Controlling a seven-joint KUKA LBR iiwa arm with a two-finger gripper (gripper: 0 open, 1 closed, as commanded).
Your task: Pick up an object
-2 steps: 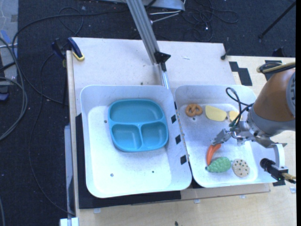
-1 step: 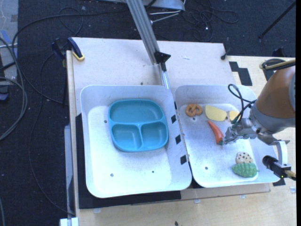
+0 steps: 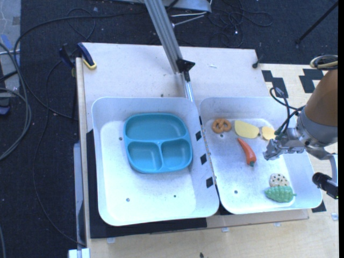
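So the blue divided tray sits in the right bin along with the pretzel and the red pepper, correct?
Not quite. The camera view shows the blue divided tray alone in the left bin; the pretzel and the red pepper lie in the right bin.

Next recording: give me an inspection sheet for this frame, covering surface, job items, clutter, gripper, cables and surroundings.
Surface: pale bench bearing two shallow white bins, left bin and right bin, side by side.
Job's things: in the right bin, a pretzel, yellow piece, small yellow piece, red chili pepper, cookie and green item.
Clutter: blue divided tray in the left bin.
Gripper: gripper over the right bin's right part, right of the pepper; fingers' state unclear, nothing seen held.
Cables: black cables on the dark floor; a cable at the arm.
Surroundings: slanted metal pole; clamp at the bench's far left corner.
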